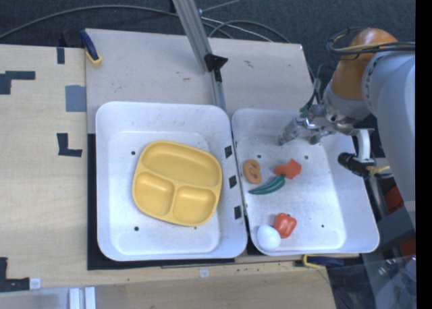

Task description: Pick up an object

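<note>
Nothing picked yet: gripper (299, 132) hangs over right bin (351, 230) far end w/ fingers apart & empty, toys incl. green pepper (268, 185) untouched, so whole grasp left.

No text, label, brand, number or sign can be read anywhere, whether on the bench (40, 85), the bins (108, 220) or the arm (395, 85).

The arm (388, 92) is cut off by the right edge.
</note>
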Robot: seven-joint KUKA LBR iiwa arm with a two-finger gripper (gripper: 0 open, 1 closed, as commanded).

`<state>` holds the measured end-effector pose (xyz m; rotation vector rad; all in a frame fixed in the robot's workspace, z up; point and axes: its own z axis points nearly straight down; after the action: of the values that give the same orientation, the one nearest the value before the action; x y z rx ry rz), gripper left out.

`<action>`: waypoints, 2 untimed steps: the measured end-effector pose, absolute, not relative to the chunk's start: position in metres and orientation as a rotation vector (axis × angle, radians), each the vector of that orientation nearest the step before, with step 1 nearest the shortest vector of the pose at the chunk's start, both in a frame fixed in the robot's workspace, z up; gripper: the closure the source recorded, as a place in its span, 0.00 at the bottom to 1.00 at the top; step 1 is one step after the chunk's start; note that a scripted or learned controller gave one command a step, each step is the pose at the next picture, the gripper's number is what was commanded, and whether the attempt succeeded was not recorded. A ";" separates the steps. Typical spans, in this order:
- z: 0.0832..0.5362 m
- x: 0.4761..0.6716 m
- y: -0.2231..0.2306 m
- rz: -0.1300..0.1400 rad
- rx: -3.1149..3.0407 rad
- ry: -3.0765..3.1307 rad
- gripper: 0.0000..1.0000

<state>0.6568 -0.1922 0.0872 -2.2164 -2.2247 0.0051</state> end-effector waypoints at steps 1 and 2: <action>0.099 0.657 -0.192 0.005 -2.216 -2.228 1.00; 0.145 0.652 -0.195 -0.003 -2.222 -2.225 1.00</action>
<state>0.6521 -0.1953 0.1450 -2.2224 -2.2255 -0.0026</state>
